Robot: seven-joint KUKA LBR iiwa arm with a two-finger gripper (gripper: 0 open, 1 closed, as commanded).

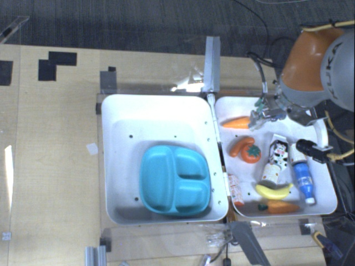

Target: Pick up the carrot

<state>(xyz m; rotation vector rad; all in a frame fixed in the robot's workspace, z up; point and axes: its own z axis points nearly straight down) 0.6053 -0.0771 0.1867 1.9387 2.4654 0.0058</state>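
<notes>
The carrot (236, 123) lies near the far edge of the right bin (331, 201), long axis crosswise. The hand (260, 117) touches its right end; its grip state cannot be told.

Orange carrot (236, 123), blue divided plate (175, 179), yellow banana (273, 190), white bins (113, 148)

On my grey upper casing (345, 65), at the right edge of the frame, I can make out the letters "KU" running vertically. The white bottle's label (276, 155) and the blue bottle (303, 177) carry print too small to read.
</notes>
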